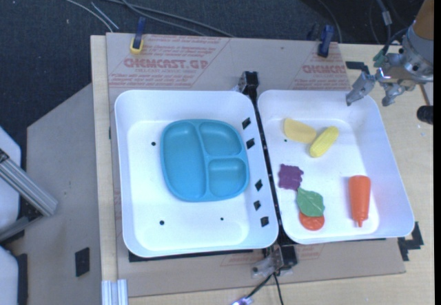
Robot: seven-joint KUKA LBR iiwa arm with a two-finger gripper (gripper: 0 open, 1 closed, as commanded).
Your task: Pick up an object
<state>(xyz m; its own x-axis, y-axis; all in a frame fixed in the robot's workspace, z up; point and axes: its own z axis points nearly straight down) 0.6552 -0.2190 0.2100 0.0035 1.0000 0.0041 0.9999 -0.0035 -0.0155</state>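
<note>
Hovering with my gripper spread apart above the right bin's upper-right rim.
Orange carrot lies upright at lower right, apart from its neighbours, beside the rim.

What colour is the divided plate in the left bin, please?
Light blue plate, in the camera view.

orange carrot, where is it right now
The orange carrot lies in the right bin, near its front right corner, to the right of the red tomato and green leaf.
</note>
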